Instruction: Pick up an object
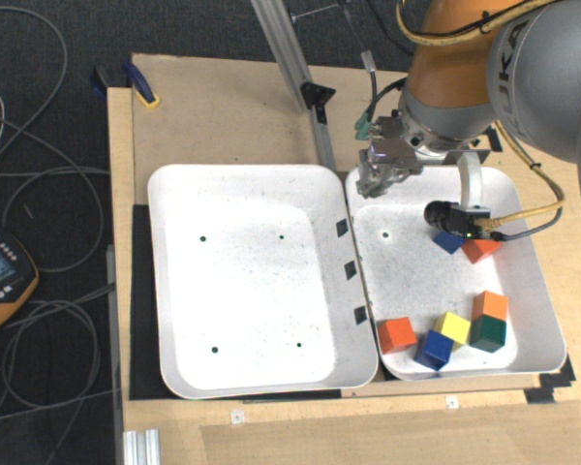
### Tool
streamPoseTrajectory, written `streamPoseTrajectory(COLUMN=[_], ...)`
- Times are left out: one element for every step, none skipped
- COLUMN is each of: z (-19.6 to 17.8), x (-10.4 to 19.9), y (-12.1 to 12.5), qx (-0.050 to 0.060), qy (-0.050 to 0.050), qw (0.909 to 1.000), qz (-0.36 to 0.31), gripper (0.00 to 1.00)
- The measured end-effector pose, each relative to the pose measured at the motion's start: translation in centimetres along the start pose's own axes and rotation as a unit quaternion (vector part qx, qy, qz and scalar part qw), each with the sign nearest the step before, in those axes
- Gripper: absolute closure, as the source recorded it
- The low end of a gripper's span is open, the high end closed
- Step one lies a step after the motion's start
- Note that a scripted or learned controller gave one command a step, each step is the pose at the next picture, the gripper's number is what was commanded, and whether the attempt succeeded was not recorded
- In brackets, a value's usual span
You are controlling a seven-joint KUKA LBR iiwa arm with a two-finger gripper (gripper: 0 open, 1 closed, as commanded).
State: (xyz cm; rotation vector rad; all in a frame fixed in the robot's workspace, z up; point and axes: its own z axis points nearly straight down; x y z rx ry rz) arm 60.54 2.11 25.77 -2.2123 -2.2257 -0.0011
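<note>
Orange cube [398, 334] in the right bin [537, 303] looks light, rigid, smooth; grip across opposite flat faces. Gripper [372, 184] state: cannot tell.

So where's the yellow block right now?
The yellow block sits near the front edge of the right bin, between the blue block and the green block.

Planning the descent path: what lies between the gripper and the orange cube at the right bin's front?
In the camera view, only bare speckled bin floor separates gripper from orange cube.
</note>
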Motion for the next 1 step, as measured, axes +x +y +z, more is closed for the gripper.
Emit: streamPoseTrajectory(z=[1.49], x=[4.91], y=[-1.56], qx=[0.001], qy=[0.0], qw=[1.0], qz=[0.0], gripper=[1.0])
